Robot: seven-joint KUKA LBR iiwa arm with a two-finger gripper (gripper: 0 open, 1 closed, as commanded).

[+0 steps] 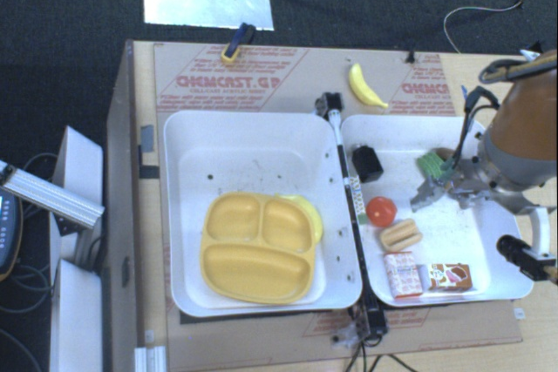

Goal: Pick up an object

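Note:
The right bin holds a black block, a red tomato, a tan bun, a red-and-white carton, a brown carton and a green object. My gripper is low over the middle of this bin, right beside and just below the green object, and to the right of the tomato. The grey arm with its orange band comes in from the right and hides part of the bin.
The left bin carries a yellow divided plate. A yellow banana lies on the bench behind the right bin, and a small yellow-and-black tool lies at the bench's back edge. A divider rail runs between the bins.

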